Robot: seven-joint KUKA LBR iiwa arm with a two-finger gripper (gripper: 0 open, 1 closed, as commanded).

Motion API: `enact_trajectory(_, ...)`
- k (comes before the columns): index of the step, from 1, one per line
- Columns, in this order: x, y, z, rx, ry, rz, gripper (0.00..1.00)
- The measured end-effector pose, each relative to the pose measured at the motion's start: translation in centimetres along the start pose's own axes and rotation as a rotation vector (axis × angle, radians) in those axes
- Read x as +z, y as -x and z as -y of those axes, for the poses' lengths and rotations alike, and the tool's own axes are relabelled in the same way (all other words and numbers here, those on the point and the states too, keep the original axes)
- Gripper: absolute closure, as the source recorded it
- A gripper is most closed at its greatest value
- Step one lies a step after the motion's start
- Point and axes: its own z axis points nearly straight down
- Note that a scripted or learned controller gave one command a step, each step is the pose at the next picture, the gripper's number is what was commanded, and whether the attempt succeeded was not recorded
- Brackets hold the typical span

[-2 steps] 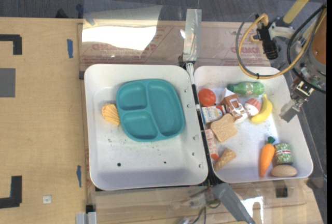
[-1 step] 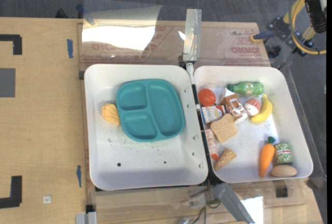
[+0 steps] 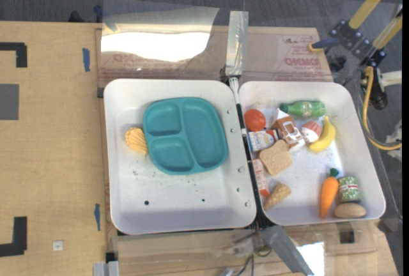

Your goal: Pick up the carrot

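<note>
I'm at the start, nothing grasped yet. Carrot (image 3: 328, 195) lies near the right bin's (image 3: 361, 140) front right corner, beside a small can (image 3: 349, 188). Next I need a descent onto it.

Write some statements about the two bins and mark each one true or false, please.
1. The carrot lies in the right bin. True.
2. The teal tray holds the banana. False: the banana is in the right bin, apart from the tray.
3. A green can sits right beside the carrot. True.
4. The green bottle lies in the left bin. False: it lies near the right bin's far edge.
5. A shell-shaped cookie lies left of the tray in the left bin. True.
</note>
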Motion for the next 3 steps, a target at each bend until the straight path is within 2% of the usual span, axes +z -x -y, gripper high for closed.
enact_trajectory(2, -2.1, -0.4, 0.7, -0.006, -0.009, -0.007, 1.0)
enact_trajectory(3, 6.0, 0.9, 0.2, 0.001, -0.002, 0.006, 1.0)
